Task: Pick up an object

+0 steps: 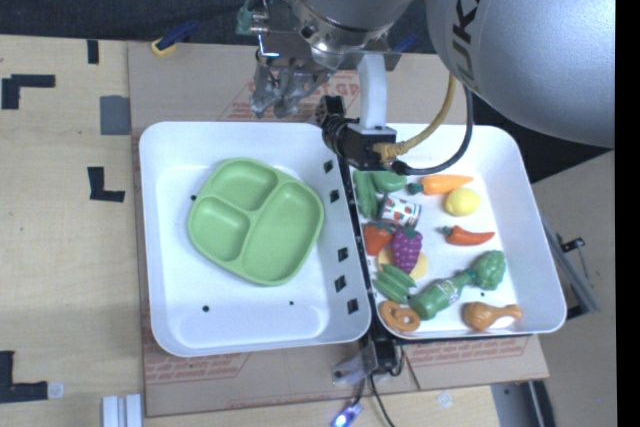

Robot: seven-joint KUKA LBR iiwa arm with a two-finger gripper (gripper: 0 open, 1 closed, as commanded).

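Task at outset: pincer held above the far rim of the left bin, finger state not discernible, nothing seen grasped; toy foods, among them a lemon, left unpicked in the right bin.

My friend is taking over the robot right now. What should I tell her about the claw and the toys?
Claw: up behind the left bin, beyond its back rim, holding nothing that I can see.
Green plate: alone in the left bin.
Toy food is piled in the right bin: purple grapes, lemon, carrot, broccoli.
Done: nothing picked up yet.
Left: go down, grab one toy, lift it.
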